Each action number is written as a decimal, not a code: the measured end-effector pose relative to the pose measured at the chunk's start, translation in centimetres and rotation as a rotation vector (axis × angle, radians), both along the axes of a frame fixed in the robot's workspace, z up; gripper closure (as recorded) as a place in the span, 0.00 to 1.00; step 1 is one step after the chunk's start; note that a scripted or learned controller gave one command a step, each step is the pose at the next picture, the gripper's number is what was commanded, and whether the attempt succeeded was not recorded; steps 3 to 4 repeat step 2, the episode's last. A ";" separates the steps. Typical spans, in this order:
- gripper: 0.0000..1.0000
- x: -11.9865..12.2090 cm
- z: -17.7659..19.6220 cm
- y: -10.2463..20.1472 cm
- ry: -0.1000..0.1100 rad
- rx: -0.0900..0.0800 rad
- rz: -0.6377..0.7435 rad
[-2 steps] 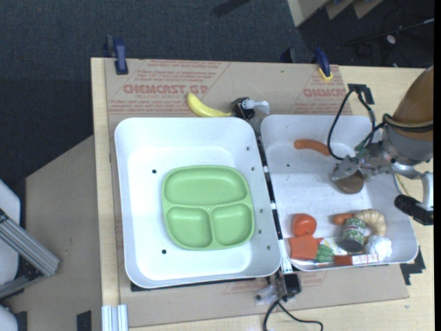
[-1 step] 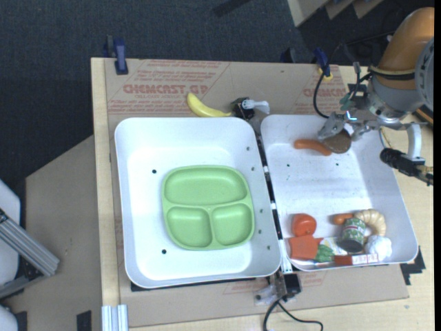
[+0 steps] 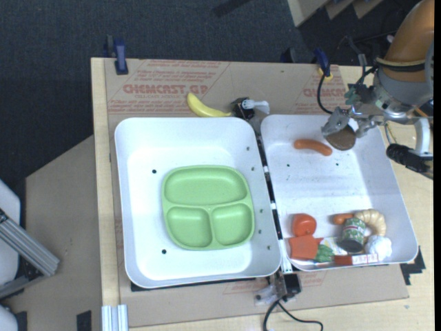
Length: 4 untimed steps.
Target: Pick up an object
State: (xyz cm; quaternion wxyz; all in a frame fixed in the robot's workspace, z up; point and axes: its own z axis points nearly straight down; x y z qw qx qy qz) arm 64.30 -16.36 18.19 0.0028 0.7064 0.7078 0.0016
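Sausage [image 3: 313,146] lies in the right bin [image 3: 386,178], just beside the hand [image 3: 341,135]; whether that hand is open or closed, I cannot tell.

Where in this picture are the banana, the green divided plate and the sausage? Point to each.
banana [image 3: 205,107]: camera view, middle of its curve.
green divided plate [image 3: 205,185]: camera view, its large top compartment.
sausage [image 3: 312,145]: camera view, mid-length.

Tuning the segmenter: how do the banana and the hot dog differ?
The banana is yellow and curved; the hot dog is orange-red and nearly straight. The banana lies on the cardboard behind the left bin; the hot dog lies inside the right bin, near the gripper. Both lie flat, elongated.
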 end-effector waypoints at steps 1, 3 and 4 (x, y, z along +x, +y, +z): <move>1.00 -3.3 -2.2 5.0 0.013 0.005 0.001; 1.00 -1.7 0.4 10.6 0.002 0.003 0.004; 1.00 -1.7 0.4 10.6 0.002 0.003 0.004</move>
